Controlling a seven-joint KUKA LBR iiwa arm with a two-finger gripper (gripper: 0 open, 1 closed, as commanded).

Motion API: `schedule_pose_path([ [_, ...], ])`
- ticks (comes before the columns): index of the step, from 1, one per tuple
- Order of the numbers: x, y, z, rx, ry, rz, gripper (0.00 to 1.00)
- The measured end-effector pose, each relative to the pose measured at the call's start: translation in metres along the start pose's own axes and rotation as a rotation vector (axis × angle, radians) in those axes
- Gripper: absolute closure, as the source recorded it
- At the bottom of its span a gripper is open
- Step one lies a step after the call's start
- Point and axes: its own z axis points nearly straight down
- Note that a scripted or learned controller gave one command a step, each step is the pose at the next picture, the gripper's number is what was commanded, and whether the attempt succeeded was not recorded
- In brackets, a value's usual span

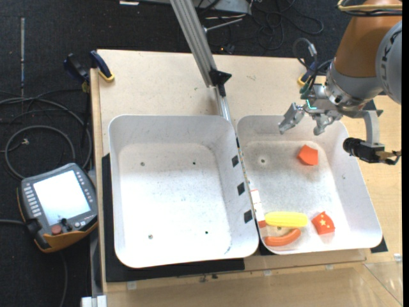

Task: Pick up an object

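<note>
**Lining up over the orange block**

The bench (160,75) is carrying two white bins side by side. The left bin (128,171) is lying bare of objects; the right bin (358,197) is holding everything worth picking. The arm (364,43) is reaching in from the right, with its hand (305,120) hanging over the far end of the right bin, fingers spread and gripping nothing.

The orange block (309,155) is sitting just on the near side of the hand, apart from the rest, so it looks like the easiest target. To do this well, the hand should be centring over the block before dropping, fingers straddling its flat sides.

The yellow piece (285,219), the orange-red curved piece (282,236) touching it, and the red block (323,223) are crowding the near wall, where a grasp looks likely to foul the rim.
</note>
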Motion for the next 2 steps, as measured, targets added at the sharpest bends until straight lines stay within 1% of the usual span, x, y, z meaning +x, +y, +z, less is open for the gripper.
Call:
schedule_pose_path([
  [1, 0.000, 0.001, -0.003, -0.004, -0.001, -0.001, 0.00],
  [2, 0.001, 0.003, 0.041, -0.001, -0.001, 0.001, 0.00],
])
